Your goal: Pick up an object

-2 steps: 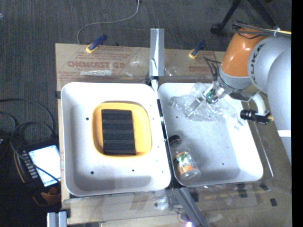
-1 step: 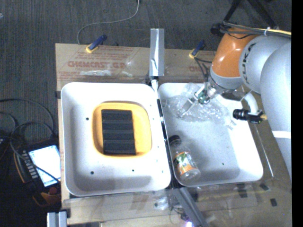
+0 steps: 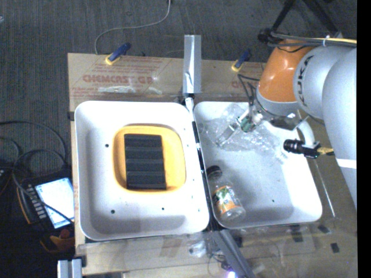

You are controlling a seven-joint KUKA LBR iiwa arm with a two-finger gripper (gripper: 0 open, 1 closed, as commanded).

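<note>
The gripper (image 3: 250, 122) hovers over crumpled plastic wrap (image 3: 246, 133) at upper right, its grip impossible to tell, nothing visibly lifted, and the bottle (image 3: 225, 198) lies untouched.

bins (image 3: 93, 172): smooth matt white plastic
sponge (image 3: 149, 158): yellow foam, black ribbed top
bottle (image 3: 225, 197): clear glossy plastic, black cap
wrapper (image 3: 246, 133): crinkled clear film
arm (image 3: 316, 86): glossy grey, orange

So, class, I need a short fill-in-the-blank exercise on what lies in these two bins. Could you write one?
1. The yellow tray with the black ridged insert lies in the ____ bin.
2. The small bottle lies on its ____ in the right bin.
3. The crumpled clear plastic lies at the ____ end of the right bin.

Missing words: left; side; far
</note>
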